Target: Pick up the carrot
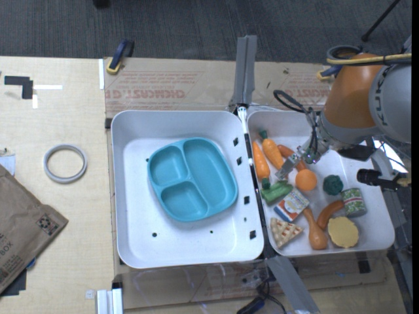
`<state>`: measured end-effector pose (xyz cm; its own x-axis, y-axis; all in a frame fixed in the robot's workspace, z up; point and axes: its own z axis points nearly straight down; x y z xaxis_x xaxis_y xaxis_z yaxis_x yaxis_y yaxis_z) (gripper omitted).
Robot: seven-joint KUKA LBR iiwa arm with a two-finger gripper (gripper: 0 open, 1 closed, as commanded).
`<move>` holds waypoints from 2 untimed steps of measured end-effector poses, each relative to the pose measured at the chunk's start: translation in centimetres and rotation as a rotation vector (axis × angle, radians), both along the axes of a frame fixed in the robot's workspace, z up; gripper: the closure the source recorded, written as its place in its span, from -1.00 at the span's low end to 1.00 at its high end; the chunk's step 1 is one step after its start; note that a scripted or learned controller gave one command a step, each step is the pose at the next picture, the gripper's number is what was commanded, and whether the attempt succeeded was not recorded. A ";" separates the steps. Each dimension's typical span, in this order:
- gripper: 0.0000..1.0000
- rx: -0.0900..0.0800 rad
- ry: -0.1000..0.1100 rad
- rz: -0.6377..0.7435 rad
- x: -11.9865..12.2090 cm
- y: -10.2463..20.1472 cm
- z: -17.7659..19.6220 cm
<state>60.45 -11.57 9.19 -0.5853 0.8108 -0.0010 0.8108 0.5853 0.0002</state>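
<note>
Down in the right bin [386, 237], the gripper [296, 162] sits low among the toy food, and I cannot tell how it stands, because it is small and blurred. Just beside it lie two carrots: one [260, 160] near the bin's left wall, another [273, 154] partly hidden. The arm [353, 103] is cut off at the right.

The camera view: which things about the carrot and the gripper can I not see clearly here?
- Gripper: too small and blurred to tell how it stands, or whether it touches the carrot.
- Carrot: its right end lies under the gripper, so the grip point is hidden.
- Arm: cut off by the right edge.
- Can: label too small to read.
</note>
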 end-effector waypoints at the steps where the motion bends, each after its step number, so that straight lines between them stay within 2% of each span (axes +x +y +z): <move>1: 1.00 -0.001 -0.003 -0.004 0.1 -0.1 1.0; 2: 1.00 -0.002 -0.004 0.492 0.5 -3.4 2.0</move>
<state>60.96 -14.98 11.21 -0.8990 0.4380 -0.0049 0.4380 0.8990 0.0015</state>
